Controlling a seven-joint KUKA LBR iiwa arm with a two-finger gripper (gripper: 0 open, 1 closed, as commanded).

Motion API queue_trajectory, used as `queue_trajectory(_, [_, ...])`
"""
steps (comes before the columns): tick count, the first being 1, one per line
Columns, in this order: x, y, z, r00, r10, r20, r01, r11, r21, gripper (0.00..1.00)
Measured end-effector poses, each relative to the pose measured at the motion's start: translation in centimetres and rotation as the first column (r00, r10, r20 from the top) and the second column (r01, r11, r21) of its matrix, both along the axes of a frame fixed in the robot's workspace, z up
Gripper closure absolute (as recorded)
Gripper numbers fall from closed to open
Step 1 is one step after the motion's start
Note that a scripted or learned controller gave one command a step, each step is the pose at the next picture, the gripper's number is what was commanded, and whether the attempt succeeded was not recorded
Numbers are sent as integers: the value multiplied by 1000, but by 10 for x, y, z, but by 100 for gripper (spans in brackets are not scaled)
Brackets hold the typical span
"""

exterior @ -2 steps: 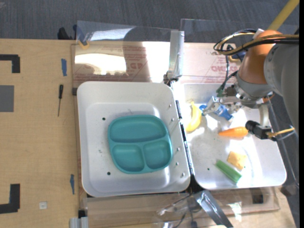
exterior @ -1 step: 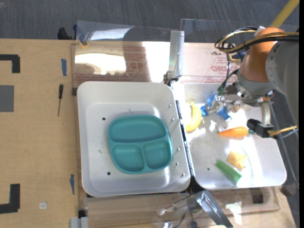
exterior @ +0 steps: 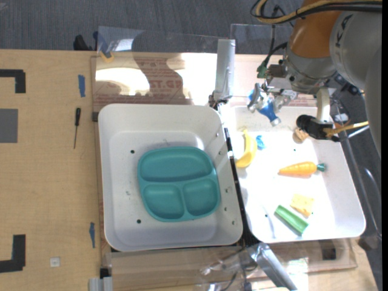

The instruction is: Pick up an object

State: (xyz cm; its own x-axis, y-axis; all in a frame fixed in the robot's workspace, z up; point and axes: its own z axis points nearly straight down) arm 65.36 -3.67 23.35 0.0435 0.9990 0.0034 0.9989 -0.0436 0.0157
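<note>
1. Nearest in the right bin [exterior: 354,214]: a green block [exterior: 291,219] lying at a slant, and a yellow wedge [exterior: 302,204] just beyond it, touching or nearly so. Both are loose on the white floor.
2. Left bin [exterior: 109,162], same depth: a teal divided plate [exterior: 177,182] sits flat mid-bin, three compartments, nothing on it. It's well apart from the arm.
3. Middle of the right bin: a carrot [exterior: 300,170] lies across the bin with its green top to the right. It's clear on all sides, so I'd judge it the easiest target.
4. A bit farther, at the right bin's left wall: a banana [exterior: 245,151] against the rim between the bins, with a small blue piece [exterior: 260,142] just to its right. Being that close to the wall probably makes the banana an awkward approach.
5. Far end: the gripper [exterior: 267,108] hangs over the far left corner of the right bin, beyond the banana and the blue piece, touching none of the objects as far as I can see.
6. Claw state: can't tell whether it's released or clenched, since the blue tip is too small and foreshortened from this camera. I don't see any object in it.
7. Progress: early. Nothing is lifted and every candidate is lying in a bin. Left to do: pick a target, line up over it, descend, close, lift.
8. Nearest candidates to the gripper are the blue piece and the banana; the carrot is a short reach nearer and to the right.
</note>
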Motion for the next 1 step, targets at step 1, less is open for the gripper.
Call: queue_trajectory(1, [12, 17, -49, 998, -56, -22, 55, 998, -3, 100])
